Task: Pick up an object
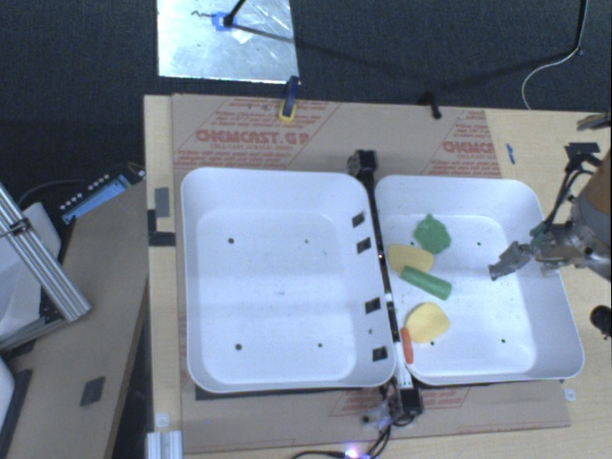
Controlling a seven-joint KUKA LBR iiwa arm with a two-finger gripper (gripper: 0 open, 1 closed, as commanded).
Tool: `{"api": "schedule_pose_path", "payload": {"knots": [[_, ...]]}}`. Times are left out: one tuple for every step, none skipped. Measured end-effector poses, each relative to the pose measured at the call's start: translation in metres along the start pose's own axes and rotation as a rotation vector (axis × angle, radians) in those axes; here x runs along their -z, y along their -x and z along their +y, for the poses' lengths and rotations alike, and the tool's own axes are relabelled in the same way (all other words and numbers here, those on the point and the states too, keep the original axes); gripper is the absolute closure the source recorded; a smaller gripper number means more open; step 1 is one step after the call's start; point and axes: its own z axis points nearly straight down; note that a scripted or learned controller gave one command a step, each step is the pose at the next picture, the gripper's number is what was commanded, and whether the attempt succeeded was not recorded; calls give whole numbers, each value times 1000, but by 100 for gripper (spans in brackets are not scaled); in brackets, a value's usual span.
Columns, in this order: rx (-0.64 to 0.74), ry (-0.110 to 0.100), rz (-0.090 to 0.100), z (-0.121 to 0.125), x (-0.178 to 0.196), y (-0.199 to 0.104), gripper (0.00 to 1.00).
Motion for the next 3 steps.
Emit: {"api": "schedule_pose_path", "payload": {"knots": [[7,3,3,49,-115,-70,0],[8,8,2,77,-6,-185,0],[5,2,1,76,-1,-180,100]]}}
